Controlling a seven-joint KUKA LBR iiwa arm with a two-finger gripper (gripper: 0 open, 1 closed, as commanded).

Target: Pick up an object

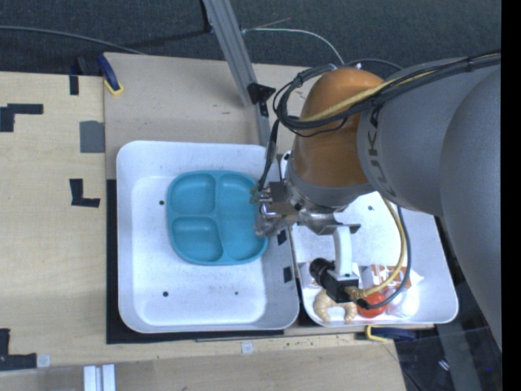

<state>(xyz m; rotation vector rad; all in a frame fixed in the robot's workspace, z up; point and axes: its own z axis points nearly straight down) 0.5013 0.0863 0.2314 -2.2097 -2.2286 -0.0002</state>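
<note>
Blue divided plate [213, 218] in left bin [142, 300], gripper [269, 212] above

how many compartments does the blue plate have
3. The blue plate lies in the left bin: two compartments side by side on its far half, one wide compartment on its near half. The gripper covers part of its right edge.

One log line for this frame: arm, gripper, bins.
arm: over bin divider | gripper: at blue tray's right edge, grasp unclear | left bin: blue tray | right bin: small items
</note>
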